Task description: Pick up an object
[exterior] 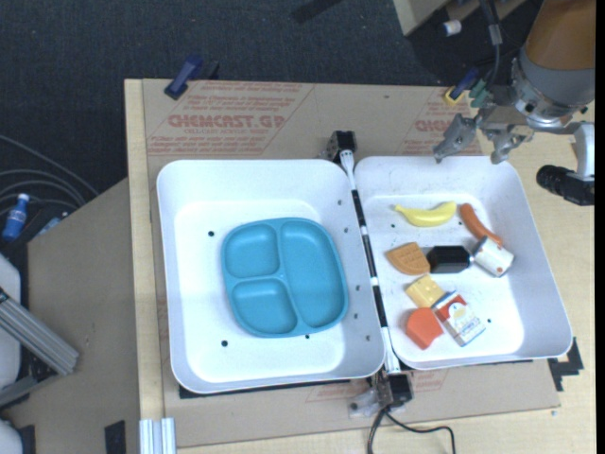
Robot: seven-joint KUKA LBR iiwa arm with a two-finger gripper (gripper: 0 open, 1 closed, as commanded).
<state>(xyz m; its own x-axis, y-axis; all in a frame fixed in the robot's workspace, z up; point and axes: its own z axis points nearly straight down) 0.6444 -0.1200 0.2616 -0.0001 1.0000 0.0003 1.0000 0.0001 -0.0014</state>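
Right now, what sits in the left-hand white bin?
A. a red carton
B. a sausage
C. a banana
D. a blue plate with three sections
D: the blue divided plate lies alone in the left bin, while the banana, sausage and red carton lie in the right bin.

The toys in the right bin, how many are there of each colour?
Yellow: 2, the banana and the yellow block
Orange or red: 3, the sausage, the cookie, the orange block
Black: 1, the black block
White: 2, the white cylinder, the small carton
Total: 8
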